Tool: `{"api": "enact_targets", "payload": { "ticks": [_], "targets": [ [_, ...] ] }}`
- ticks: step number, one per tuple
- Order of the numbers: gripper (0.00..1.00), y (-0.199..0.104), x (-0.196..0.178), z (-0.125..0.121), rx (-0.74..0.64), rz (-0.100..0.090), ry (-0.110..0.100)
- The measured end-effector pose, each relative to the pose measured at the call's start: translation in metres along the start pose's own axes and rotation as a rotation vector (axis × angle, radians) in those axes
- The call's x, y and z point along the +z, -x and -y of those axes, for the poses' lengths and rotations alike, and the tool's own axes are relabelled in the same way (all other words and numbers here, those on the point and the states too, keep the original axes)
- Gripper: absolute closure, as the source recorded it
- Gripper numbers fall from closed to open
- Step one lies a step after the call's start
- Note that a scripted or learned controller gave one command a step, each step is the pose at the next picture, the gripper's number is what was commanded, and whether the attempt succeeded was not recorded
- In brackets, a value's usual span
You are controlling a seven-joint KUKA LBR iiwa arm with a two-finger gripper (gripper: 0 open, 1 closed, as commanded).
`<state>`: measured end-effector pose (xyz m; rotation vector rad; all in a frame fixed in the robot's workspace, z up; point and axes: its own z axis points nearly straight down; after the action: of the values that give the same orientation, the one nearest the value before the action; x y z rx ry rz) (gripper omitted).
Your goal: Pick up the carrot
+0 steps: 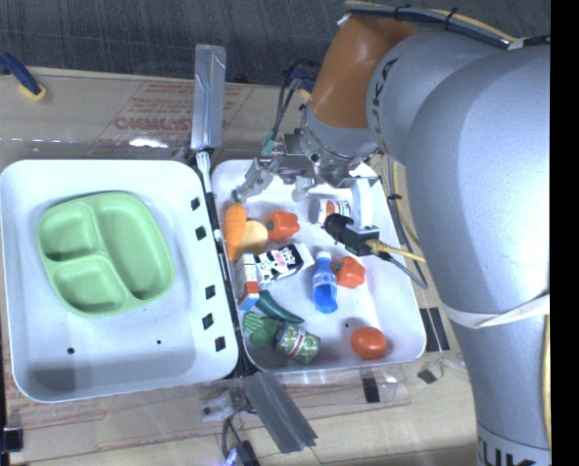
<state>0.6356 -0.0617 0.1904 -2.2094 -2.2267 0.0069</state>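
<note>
Grey robot arm (464, 163) looms closest, reaching into the right bin (406, 333). Carrot (234, 229) lies against that bin's left wall, long axis running near-to-far, beside a red pepper (282, 224). Jaws (270, 168) hover just beyond it; whether they are spread, I cannot tell.

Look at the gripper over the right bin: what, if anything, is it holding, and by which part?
Nothing is seen held. The gripper hangs just above the carrot, which lies in the right bin against its left wall.
</note>
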Motion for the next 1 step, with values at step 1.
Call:
{"api": "enact_targets", "payload": {
  "ticks": [1],
  "targets": [
    [0.00,0.0298,0.0725,0.0044,-0.071,0.008,0.034]
  ]
}}
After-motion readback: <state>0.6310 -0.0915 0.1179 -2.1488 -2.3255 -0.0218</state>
